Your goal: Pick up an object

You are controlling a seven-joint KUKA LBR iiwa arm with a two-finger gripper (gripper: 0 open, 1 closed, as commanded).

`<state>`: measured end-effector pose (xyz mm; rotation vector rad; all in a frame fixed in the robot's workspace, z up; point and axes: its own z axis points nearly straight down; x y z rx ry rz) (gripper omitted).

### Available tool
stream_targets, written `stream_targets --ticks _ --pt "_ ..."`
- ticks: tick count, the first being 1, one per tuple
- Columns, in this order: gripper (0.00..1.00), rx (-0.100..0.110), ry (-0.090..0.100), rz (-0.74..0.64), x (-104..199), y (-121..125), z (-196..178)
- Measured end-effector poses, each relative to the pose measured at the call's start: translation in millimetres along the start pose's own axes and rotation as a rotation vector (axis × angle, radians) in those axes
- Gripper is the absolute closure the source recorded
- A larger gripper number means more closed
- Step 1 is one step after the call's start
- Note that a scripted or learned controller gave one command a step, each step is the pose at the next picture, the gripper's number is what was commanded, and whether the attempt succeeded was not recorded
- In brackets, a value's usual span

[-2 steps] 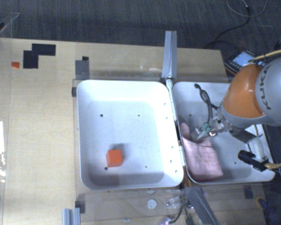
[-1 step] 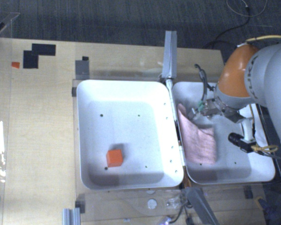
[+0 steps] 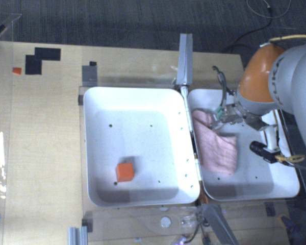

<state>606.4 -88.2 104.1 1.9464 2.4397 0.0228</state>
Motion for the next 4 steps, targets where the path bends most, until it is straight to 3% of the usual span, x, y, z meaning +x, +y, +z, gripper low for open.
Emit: stream_targets --ticks 1,2,3,4 --pt "1.00 0.010 0.002 0.118 -26.7 13.6 13.5" --pt "0.00 0.011 0.001 0.119 -27.5 12.9 14.2" --pt "0.00 0.010 0.002 0.043 -29.5 -15.7 13.3" --pt "1.00 0.000 -0.001 0.037 -28.4 -11.5 0.0"
